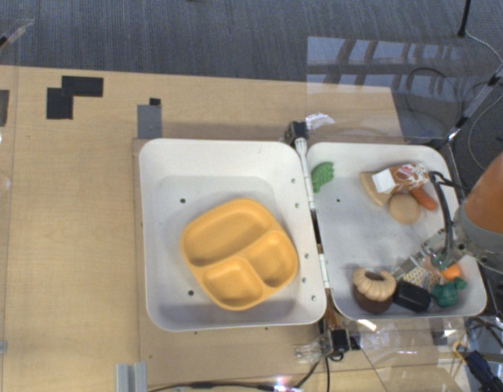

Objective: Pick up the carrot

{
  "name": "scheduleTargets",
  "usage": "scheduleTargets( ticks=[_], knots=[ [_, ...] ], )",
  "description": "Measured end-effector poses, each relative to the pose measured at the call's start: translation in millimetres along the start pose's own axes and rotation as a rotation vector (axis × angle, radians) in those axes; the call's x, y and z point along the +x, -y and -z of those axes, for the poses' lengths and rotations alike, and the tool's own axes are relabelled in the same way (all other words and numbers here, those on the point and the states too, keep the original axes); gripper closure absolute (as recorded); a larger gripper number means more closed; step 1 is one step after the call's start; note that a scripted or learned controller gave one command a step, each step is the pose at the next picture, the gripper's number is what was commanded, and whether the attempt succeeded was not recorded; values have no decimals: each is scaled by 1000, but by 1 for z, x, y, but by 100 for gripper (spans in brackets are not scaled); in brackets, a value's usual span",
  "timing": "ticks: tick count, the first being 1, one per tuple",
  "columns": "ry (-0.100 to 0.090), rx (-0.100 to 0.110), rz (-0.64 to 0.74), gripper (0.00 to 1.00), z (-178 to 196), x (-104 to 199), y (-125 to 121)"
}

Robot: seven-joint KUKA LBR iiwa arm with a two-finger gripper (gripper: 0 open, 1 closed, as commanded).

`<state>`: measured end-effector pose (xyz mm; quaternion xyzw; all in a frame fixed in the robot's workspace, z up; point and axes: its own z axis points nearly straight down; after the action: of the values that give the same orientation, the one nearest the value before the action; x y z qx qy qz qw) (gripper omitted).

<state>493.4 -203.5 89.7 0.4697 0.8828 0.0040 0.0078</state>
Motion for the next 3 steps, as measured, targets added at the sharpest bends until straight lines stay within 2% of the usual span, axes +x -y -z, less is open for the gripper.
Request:
scheduleTargets(
  ticks=[1,2,3],
  knots=[
    [4,-7,0,100,12,-1,-4],
    [-5,6,501,100,7,10,-5],
    [-10,4,339,100,33,99,-63]
  ],
)
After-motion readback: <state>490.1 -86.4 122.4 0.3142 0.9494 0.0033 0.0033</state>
